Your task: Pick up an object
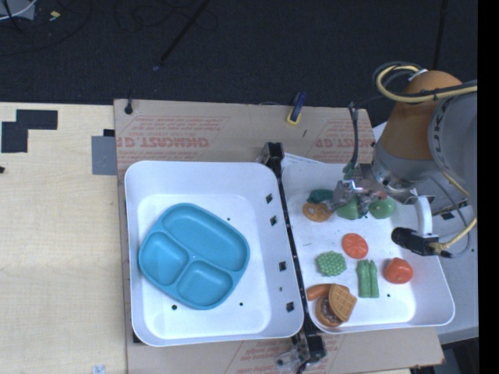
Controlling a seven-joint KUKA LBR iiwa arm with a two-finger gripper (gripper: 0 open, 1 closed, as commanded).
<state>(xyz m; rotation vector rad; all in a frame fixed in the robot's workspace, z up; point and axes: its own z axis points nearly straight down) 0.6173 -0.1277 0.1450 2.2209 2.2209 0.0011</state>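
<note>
Bins number two, both shallow white plastic, side by side on the counter. In the left white bin (148, 318) lies one sky-blue three-compartment plastic tray (193, 254). The right white bin (437, 310) holds the toy food: one brown-and-teal round piece (316, 209) at its upper left, one bumpy green broccoli-like piece (330, 264), one orange sausage-shaped piece (317, 291) touching one tan waffle-patterned round piece (340, 303) at the near rim, one red-orange flat disc (355, 245), one dark green ridged oblong piece (367, 278), and one red tomato-like ball (398, 270). The claw (352, 199) hangs over green pieces (380, 208) near the bin's far side; whether it is clenched or released, I cannot tell.
</note>
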